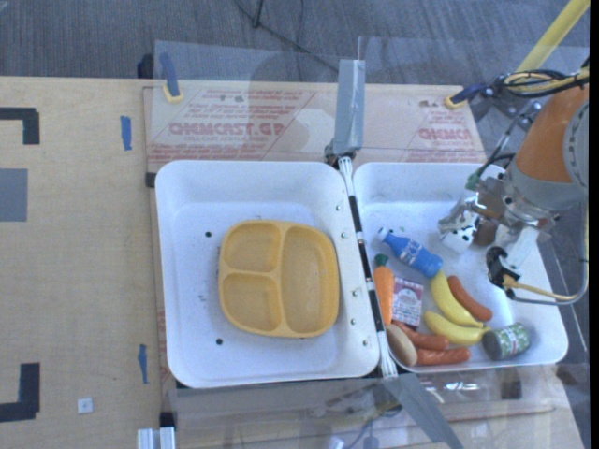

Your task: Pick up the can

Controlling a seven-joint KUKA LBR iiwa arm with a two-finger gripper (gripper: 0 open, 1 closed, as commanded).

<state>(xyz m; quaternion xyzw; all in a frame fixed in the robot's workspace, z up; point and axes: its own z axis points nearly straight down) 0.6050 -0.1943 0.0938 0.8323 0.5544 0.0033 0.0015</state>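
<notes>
The left bin (178,279) holds a yellow divided tray (279,277), lying flat near its middle. Across the divider, the right bin (412,181) carries a cluster of toy food along its near half: an orange carrot (384,290) against the divider wall, a blue bottle (410,253) lying tilted, a small red packet (408,301) just below it, a bread roll (402,345) with two sausages (436,348) at the front edge, a yellow banana (447,314), and another red sausage (468,298) beside it.

The can (506,341) lies on its side in the front right corner of this bin, green label showing, just beside the banana's tip and close to the bin wall.

The gripper (460,229) hangs over the back part of the right bin, well apart from the can; how wide it stands cannot be told, and nothing is seen in it.

The can looks rigid, light and smooth-walled, so it probably rolls easily. Taking it across the round body, midway along its length, seems safest, though the nearby wall and banana leave little room.
</notes>
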